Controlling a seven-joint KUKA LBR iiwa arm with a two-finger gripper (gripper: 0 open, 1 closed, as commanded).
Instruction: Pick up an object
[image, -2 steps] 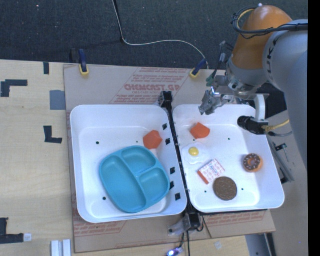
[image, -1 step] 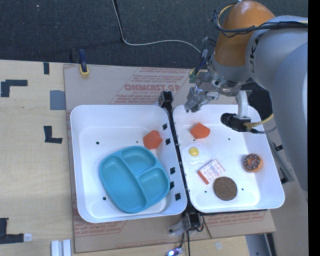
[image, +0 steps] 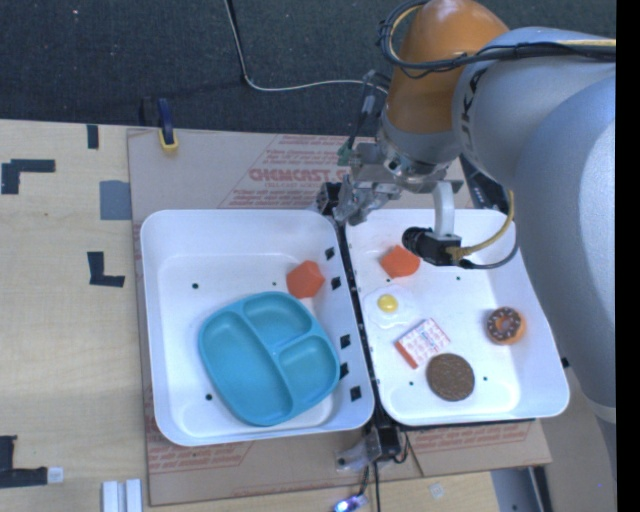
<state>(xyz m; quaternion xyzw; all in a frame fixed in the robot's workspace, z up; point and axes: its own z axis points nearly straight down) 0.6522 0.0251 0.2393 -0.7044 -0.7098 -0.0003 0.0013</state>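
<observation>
Seen from above at a slant, two shallow white bins are set side by side on a sheet of printed cardboard (image: 290, 180), which lies on a pale bench. The left bin (image: 165, 300) is occupied by a blue divided tray (image: 267, 357) lying towards its near side, and by an orange block (image: 305, 279) placed just beyond the tray, close to the wall shared with the other bin. In the right bin (image: 520, 390) a second orange block (image: 400, 262) is found at the far end, with a fried-egg toy (image: 387, 304) just in front of it; a red-and-white packet (image: 422, 342) and a brown round cookie (image: 451, 377) are laid nearer the front, and a chocolate doughnut (image: 505, 325) is set near the right wall. The grey arm is brought in from the right, its orange band (image: 440, 60) seen above the wrist. The gripper (image: 352, 203) is positioned over the far end of the divider between the bins, above the rims; whether it is spread or pressed together cannot be told from this angle, and nothing is seen held in it. The orange block in the left bin is situated just in front of the gripper and slightly to its left, apart from it, while the orange block in the right bin is located in front and to its right, beside a black fitting (image: 432, 245) on the arm's cabling.
</observation>
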